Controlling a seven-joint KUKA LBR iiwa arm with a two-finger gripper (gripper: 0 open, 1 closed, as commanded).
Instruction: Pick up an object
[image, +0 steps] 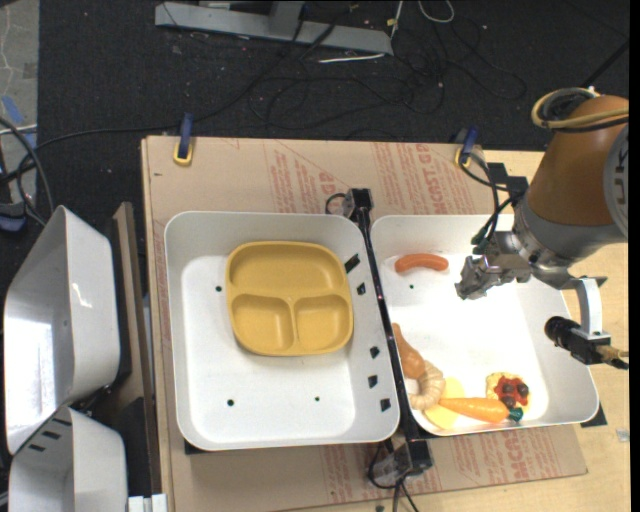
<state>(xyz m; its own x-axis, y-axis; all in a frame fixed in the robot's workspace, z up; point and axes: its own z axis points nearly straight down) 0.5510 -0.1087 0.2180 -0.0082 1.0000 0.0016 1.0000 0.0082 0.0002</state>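
1 orange sausage (421, 263), slightly curved, near end effector (472, 284).

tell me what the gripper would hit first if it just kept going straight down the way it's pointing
Probably the bare white floor of the right bin. The gripper points down over open floor; the orange sausage lies just to its left, apparently off that line, though depth is hard to judge from this view.

Lying on dark speckled floor (90, 70) under trailing cables (300, 90), supporting a brown board (300, 170) clamped at its far edge.
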